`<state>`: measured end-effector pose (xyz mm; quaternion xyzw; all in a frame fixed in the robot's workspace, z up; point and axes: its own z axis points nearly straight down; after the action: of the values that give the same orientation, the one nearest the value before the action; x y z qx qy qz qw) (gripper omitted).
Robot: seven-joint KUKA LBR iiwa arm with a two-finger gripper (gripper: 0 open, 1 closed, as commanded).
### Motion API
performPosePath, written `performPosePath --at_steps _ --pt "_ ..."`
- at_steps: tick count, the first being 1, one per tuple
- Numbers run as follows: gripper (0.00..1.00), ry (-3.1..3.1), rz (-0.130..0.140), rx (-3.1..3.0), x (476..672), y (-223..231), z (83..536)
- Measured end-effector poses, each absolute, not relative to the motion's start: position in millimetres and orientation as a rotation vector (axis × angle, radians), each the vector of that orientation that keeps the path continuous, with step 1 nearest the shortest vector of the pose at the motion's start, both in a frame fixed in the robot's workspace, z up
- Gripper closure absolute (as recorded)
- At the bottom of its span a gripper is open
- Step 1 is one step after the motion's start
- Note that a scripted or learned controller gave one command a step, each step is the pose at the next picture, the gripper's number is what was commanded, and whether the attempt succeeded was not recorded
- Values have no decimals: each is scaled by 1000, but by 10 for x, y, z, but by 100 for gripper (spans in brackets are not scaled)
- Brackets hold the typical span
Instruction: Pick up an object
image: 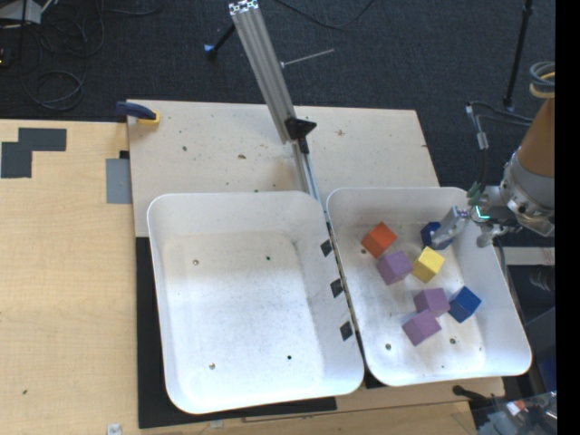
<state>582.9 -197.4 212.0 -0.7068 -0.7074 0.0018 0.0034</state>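
Observation:
The right bin (507, 356) holds several small blocks. An orange block (380, 238) lies at its upper left, with a purple block (394, 266) and a yellow block (429, 263) just below it. Two more purple blocks (432, 300) (421, 327) and a blue block (465, 304) sit lower in the bin. My gripper (467, 231) hangs over the bin's upper right part, open, with nothing between its fingers. A second blue block (430, 233) lies just left of the left finger (447, 232), partly hidden by it.
The left bin (181, 243) sits beside the right one, sharing a divider with black clips (335, 286). A slanted aluminium bar (267, 62) rises behind the bins. The arm's wrist (530, 188) comes in from the right.

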Motion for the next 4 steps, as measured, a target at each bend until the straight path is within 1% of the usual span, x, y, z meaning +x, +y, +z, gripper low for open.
performPosePath --at_steps 1,2,3,4 --pt "0 -2222 3 -2217 5838 -1975 2144" --pt "0 -2219 6 -2213 5826 -1874 1629" --pt "0 -2232 -10 -2228 5866 -1861 1226" --pt "0 -2232 -16 -2238 5888 -1875 1213"
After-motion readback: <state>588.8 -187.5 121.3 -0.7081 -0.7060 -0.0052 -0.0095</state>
